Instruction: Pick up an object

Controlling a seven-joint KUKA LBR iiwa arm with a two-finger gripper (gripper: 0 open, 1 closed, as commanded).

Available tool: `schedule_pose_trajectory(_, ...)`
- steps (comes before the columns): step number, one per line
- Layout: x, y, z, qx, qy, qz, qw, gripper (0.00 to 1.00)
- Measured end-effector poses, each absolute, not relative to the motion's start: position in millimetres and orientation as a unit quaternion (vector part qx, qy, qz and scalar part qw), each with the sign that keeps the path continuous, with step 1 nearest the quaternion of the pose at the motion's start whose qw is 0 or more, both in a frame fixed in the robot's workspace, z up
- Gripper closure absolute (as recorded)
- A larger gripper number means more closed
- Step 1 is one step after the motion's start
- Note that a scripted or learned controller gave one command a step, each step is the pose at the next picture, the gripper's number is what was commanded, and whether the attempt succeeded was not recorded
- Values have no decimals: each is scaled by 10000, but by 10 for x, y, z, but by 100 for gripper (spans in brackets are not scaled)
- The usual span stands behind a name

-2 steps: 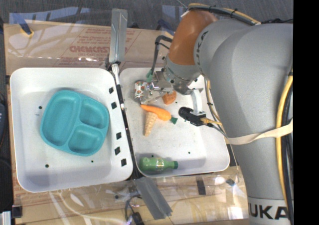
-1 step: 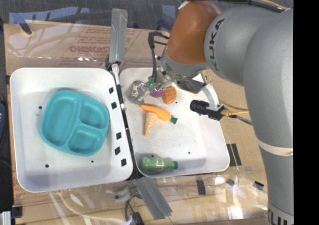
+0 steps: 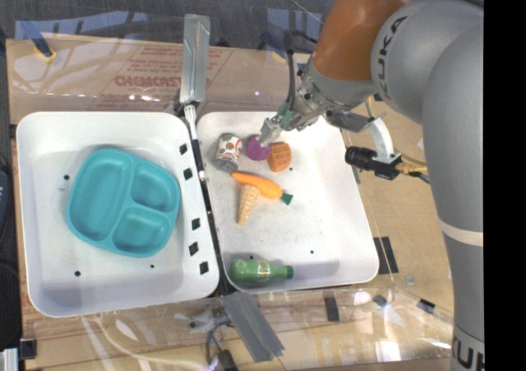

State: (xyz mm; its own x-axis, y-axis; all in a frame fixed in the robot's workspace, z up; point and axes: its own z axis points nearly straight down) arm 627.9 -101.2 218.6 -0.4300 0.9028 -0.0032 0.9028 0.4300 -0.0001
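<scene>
Orange carrot (image 3: 259,185) | long axis left-right, green tip right | gripper (image 3: 275,127) grip state unclear

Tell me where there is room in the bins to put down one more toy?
The right bin has bare floor between the carrot and the green bottle, out to its right wall. The left bin is bare around the blue plate. Under the claw it is crowded: can, purple toy, orange toy.
</scene>
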Motion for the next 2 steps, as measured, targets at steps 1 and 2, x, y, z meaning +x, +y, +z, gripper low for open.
schedule_pose_trajectory(1, 6283, -73, 1906, 5165, 8563, -7, -25, 100)
schedule_pose_trajectory(2, 6123, -1490, 2158, 4628, 8865, -19, 17, 100)
